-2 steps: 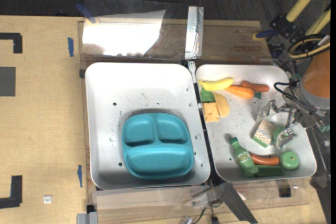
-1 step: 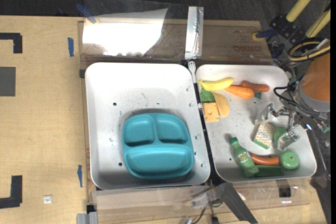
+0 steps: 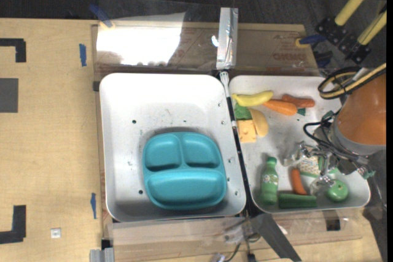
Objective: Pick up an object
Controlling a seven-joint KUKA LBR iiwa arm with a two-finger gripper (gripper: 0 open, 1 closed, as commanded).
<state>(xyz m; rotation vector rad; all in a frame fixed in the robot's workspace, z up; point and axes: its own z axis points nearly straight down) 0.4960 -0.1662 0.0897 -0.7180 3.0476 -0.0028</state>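
Observation:
My gripper [image 3: 311, 164] is low in the right bin [image 3: 279, 135], under the arm's orange band [image 3: 368, 119]. It hangs over a small orange piece [image 3: 297, 180] and a pale patterned item [image 3: 309, 164], between a green bottle [image 3: 268, 180] and a round green piece [image 3: 337, 191]. A dark green cucumber [image 3: 297, 199] lies along the front wall just below the gripper. Further back in the same bin are a yellow banana [image 3: 252, 98], an orange carrot [image 3: 279, 107], a second carrot [image 3: 299, 100] and a yellow block [image 3: 248, 130].
The left bin [image 3: 123, 107] holds a teal divided plate [image 3: 183, 170] near its front. A clear plastic sheet [image 3: 153, 40] and a metal bar [image 3: 226, 38] lie behind the bins. Black cables [image 3: 334, 86] loop beside the arm at the right.

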